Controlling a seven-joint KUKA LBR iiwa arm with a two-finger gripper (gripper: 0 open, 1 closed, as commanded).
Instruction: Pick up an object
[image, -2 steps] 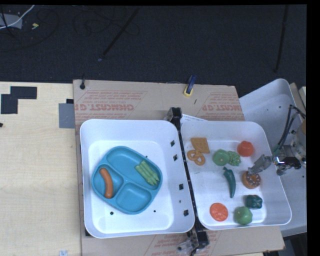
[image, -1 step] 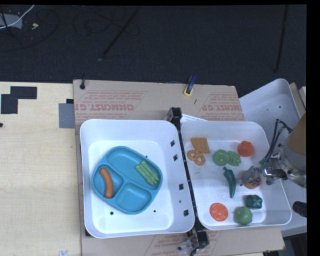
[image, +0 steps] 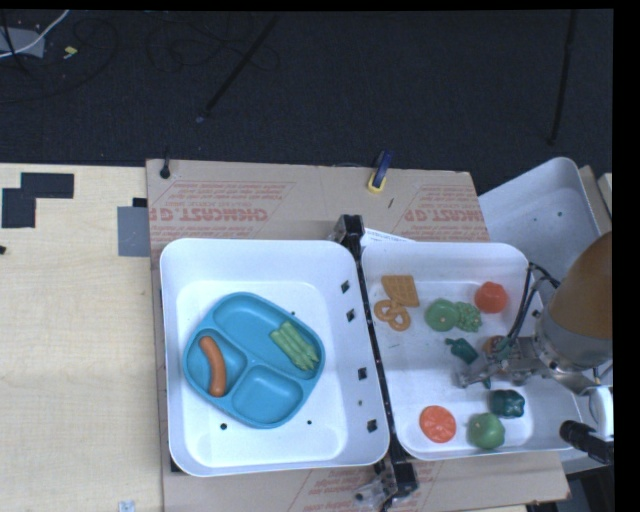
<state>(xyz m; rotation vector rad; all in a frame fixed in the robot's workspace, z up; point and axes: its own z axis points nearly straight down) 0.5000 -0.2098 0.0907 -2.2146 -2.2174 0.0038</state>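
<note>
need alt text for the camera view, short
A grey robot arm's gripper reaches from the right into the right bin among toy foods. The left bin holds a blue divided plate with a hot dog and green beans.

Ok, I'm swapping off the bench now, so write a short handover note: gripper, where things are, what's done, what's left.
Gripper: low in the right bin, among the toys; grip state unclear.
Right bin: orange waffle, pretzel, green vegetable, red tomato, orange slice, green apple, dark green pepper.
Left bin: blue tray with sausage and green beans.
Done: nothing visibly lifted.
Left: grasp and raise one object.
</note>
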